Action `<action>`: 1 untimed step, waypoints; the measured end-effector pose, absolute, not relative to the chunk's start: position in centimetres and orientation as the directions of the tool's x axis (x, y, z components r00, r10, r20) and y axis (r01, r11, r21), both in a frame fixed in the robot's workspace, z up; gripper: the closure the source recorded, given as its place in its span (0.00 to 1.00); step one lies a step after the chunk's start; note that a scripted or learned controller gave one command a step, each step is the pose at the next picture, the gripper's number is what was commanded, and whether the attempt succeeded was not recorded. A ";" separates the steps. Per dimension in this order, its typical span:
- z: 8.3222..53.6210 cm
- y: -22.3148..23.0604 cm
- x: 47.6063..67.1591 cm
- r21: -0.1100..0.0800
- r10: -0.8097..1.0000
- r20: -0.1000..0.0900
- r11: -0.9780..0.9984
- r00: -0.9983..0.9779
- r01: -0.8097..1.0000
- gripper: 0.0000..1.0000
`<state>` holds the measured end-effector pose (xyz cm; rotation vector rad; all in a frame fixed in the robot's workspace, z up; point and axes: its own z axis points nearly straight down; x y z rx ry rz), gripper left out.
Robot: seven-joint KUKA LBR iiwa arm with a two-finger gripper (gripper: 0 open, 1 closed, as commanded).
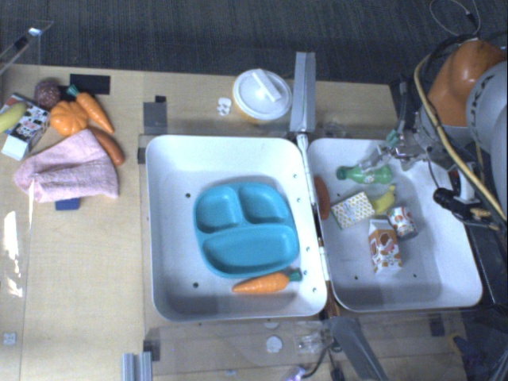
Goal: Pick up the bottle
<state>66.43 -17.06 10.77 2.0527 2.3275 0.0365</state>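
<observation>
While no writing is readable anywhere, the left bin [159, 236] holds one blue tray [246, 228] and one carrot [262, 284]. One green bottle [363, 175] lies in the right bin [444, 288], touching the pincer [390, 151]; whether that is apart or together cannot be told.

Claw [394, 151] low over right bin.

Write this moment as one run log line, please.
phase: reaching | end effector: over right bin, at green bottle | bottle: lying, not lifted
</observation>
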 end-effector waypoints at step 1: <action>10.8 -17.6 67.5 0.036 0.993 -0.004 0.122 -0.122 0.992 0.00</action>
